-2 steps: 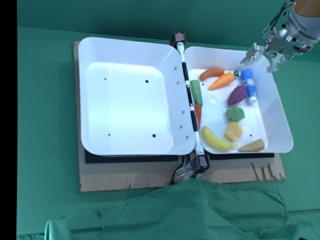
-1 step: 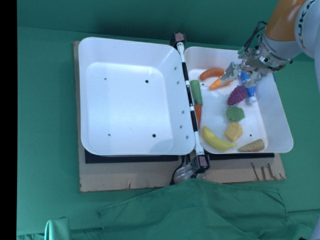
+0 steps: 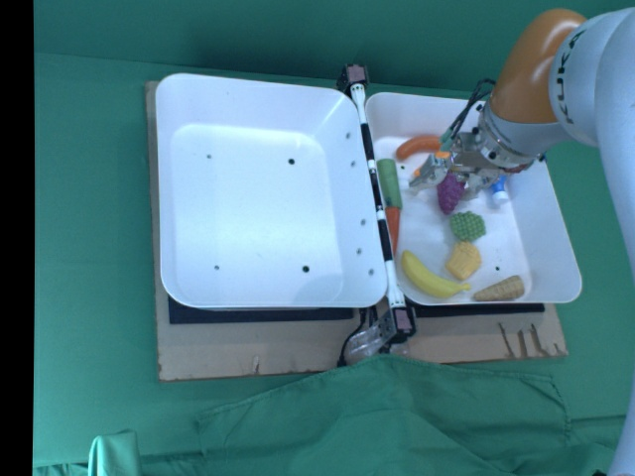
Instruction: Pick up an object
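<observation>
My gripper [image 3: 448,173] hangs low over the back of the right bin [image 3: 556,256]. A purple bunch of grapes [image 3: 449,194] sits right beneath it, touching or nearly touching it; whether the grapes are gripped I cannot tell. An orange-red sausage shape [image 3: 418,146] lies just behind the gripper. A small blue and white piece [image 3: 500,191] shows at its right side. Farther forward lie a green knobbly piece [image 3: 466,226], a yellow-orange piece [image 3: 462,260], a banana [image 3: 432,278] and a tan cone [image 3: 499,289].
A green cucumber [image 3: 388,181] and an orange carrot [image 3: 393,228] lie along the right bin's left wall, beside the black and white divider [image 3: 377,201]. The left bin [image 3: 198,97] stands beside it. Green cloth [image 3: 397,415] covers the bench's front edge.
</observation>
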Controlling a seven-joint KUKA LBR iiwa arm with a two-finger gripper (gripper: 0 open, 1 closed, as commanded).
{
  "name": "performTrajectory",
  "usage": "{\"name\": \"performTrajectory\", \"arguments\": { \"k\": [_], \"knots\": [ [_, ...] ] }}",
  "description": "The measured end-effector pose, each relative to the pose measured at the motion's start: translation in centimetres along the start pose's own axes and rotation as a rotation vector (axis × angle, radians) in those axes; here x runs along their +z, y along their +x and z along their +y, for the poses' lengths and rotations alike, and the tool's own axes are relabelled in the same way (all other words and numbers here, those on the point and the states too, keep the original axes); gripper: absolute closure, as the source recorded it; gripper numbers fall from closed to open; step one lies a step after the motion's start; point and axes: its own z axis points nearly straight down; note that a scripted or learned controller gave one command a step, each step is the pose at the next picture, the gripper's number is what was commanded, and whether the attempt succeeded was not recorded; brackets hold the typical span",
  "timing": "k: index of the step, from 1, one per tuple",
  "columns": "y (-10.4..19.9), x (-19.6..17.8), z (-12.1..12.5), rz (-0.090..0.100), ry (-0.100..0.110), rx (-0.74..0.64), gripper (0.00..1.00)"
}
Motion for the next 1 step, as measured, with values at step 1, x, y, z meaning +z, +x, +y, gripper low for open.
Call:
{"name": "performTrajectory", "arguments": {
  "k": [1],
  "knots": [
    [-0.22,-1.66,0.28,-0.003,-0.012,0.004,1.0]
  ]
}}
